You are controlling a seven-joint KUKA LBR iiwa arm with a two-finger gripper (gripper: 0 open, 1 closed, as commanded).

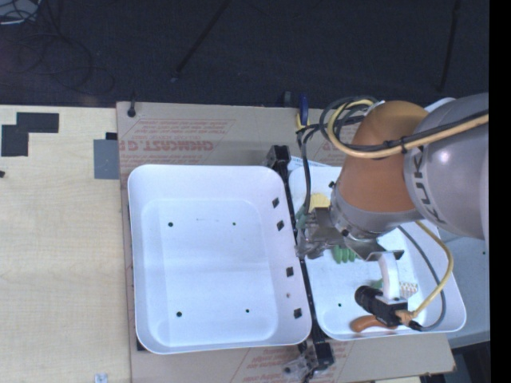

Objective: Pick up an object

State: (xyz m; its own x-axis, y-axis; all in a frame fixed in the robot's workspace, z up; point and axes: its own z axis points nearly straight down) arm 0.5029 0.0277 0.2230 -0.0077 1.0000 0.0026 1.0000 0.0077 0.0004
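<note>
So the gripper (316,243) is down in the right bin (339,298), at that bin's left edge, right up against the black strip (297,270) that runs between the two bins. The arm (447,166) covers the view from above, so honestly I can't tell whether the gripper is open or closed, and I can't see anything held in it.

Closest candidate, as far as I can judge, is the small green object (345,254). It sits just to the right of the gripper in the frame, half tucked under the wrist, so its shape and long axis are hard to read. A small yellow object (320,202) peeks out just above the gripper, also partly hidden. Lower down, near the bin's bottom rim, there's an orange object (365,323) lying roughly left to right, well apart from the gripper.

My guess: the green one needs only a short shift right. The catch is the bin wall and that black strip crowding the gripper's left side, so there isn't much room there. The big left bin (207,254) takes up the middle of the frame.
</note>
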